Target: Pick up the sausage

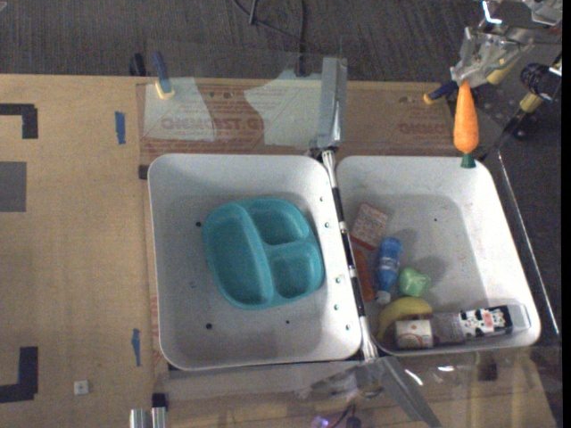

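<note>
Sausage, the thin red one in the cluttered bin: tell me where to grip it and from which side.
Grip the sausage around mid-length, coming straight down from above and closing across its narrow width. It lies flat and lengthwise against the bin's wall, so a side approach looks blocked. Its far end sits by the pink packet, and the blue bottle crowds the open side. Clearance is probably tight.

You have two bins side by side on the bench: the left bin holds a divided tray near its middle, and the right bin holds everything else. In the right bin, a packet lies by the left wall with a bottle just right of it, and a small toy beside the bottle. Along the front wall a banana touches a small box, with a long carton to their right; a carrot hangs under the tool above the bin's rear right corner.
</note>
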{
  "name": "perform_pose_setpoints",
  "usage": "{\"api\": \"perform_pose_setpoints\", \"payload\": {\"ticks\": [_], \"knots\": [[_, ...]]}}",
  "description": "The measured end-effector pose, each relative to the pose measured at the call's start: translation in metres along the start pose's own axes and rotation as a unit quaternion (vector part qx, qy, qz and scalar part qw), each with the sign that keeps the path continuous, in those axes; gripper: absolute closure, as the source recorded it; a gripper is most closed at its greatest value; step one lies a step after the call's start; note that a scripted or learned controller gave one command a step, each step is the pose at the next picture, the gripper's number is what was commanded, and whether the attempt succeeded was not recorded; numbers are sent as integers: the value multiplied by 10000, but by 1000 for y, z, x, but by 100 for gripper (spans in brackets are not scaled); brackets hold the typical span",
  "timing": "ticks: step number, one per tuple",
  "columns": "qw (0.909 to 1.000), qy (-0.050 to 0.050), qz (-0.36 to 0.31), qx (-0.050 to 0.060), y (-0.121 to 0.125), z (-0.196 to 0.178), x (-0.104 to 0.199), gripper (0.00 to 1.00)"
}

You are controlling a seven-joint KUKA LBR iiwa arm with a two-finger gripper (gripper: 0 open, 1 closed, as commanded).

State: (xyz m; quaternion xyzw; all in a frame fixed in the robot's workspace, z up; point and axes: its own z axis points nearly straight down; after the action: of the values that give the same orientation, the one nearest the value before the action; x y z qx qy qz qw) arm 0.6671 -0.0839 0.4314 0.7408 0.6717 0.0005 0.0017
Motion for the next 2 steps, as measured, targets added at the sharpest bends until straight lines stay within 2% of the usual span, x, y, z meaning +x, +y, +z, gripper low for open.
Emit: {"api": "perform_pose_setpoints", "payload": {"ticks": [1, 2], "knots": [[10000, -10, -36, -17, 1, -11, 4, 100], [9975, 2, 702, 17, 1, -4, -4, 100]]}}
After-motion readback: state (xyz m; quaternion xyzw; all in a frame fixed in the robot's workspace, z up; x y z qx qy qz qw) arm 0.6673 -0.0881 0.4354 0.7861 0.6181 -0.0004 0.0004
